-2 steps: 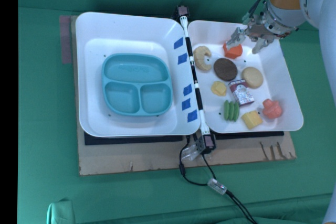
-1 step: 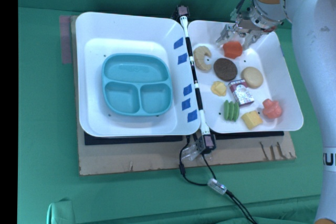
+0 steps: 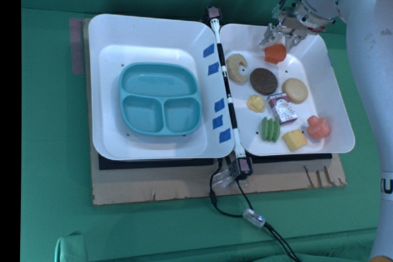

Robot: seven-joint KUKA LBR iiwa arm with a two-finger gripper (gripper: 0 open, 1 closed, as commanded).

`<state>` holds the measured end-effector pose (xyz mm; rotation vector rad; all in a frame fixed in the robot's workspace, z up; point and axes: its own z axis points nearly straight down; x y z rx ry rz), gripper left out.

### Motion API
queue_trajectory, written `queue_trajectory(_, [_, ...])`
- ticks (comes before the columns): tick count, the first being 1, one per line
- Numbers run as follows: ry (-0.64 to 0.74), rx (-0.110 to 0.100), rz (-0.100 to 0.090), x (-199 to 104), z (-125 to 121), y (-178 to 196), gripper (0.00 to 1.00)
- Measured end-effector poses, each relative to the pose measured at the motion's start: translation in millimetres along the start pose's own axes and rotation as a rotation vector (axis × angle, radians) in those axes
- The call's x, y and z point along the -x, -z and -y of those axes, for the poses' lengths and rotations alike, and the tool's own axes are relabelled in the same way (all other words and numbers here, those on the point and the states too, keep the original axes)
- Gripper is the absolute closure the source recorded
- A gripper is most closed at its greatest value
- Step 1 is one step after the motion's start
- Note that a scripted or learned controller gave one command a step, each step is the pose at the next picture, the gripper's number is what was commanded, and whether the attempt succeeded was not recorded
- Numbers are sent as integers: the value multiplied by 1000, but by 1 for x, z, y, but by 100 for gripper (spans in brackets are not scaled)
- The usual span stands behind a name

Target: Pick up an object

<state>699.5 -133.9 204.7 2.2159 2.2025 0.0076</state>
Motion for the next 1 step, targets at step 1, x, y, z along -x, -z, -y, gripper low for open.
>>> queue_trajectory(1, [2,1,-6,-61,38,168,100])
